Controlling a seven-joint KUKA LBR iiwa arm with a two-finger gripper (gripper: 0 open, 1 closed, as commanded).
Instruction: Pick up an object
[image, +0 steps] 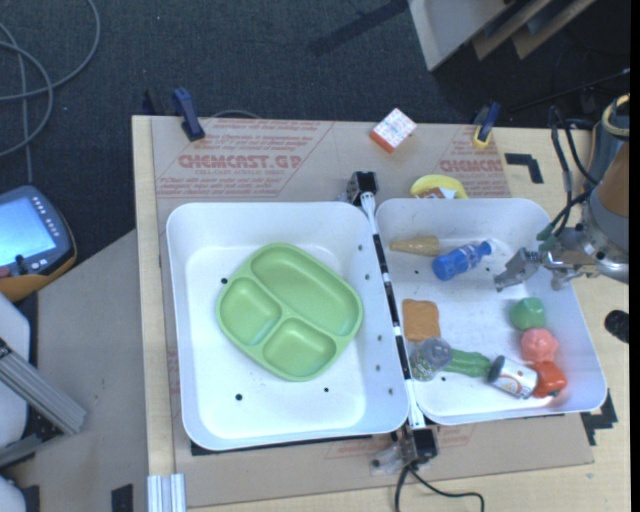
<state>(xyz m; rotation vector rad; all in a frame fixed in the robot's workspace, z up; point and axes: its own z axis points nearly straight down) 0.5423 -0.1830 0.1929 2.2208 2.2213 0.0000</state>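
Two bins: left bin (190, 300) and right bin (470, 215), shallow, white, side by side on a cardboard-topped bench (250, 160), their inner rims touching.
Left bin contents: a green divided plate (290, 310) with three compartments, lying flat near the bin's middle, turned at a slant to the walls.
Arm: grey KUKA arm (610, 190) entering from the right edge, above the right bin's far right corner.
Gripper: gripper (520, 270) low over the upper right part of the right bin, fingers pointing left; they look slightly spread with nothing visible between them, though the metal parts are small and hard to read.
Blue bottle: blue bottle (460, 260) lying on its side just left of the gripper, apart from the fingers.
Tan stick: tan cone-shaped piece (415, 244) lying beside the bottle's upper left.
Right wall cluster: green ball (528, 313) below the gripper, pink lump (540, 345) just under it, orange piece (551, 380) lower still.
Bottom row: green-handled tool with a grey head (450, 358) lying crosswise, its end meeting a white-labelled tube (512, 378).
Near divider: orange-brown square (421, 320) flat on the bin floor.
Outside the bins: small orange-and-white cube (393, 129) on the bench; yellow object (438, 187) behind the right bin's far rim.
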